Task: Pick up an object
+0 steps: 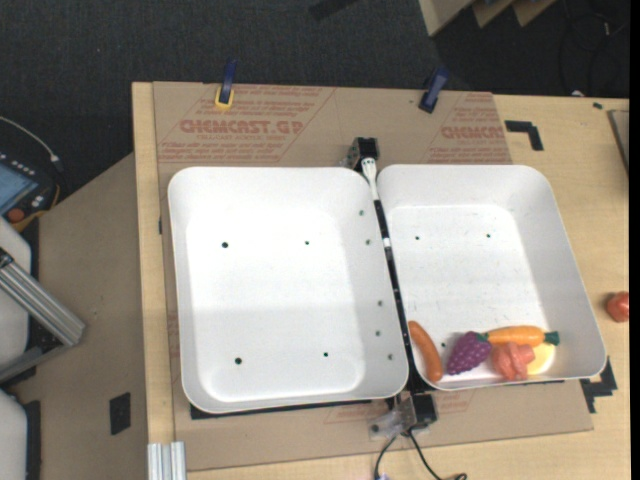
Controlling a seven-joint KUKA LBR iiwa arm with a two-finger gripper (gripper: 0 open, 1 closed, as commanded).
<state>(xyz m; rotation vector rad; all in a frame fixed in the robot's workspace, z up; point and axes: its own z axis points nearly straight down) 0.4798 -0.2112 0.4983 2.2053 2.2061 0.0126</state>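
Left bin [270, 388] — bare white floor. Right bin [560, 258]: at its near edge you see a sausage [425, 351], purple grapes [467, 353], a carrot [520, 336], touching. Cardboard [330, 118] reads "CHEMCAST".

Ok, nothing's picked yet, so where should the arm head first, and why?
Probably to the near edge of the right bin, since the toys all lie clustered there. The hot dog looks like the best first target: it lies at the cluster's left end, a little apart from the purple grapes, while the carrot crowds the other pieces.
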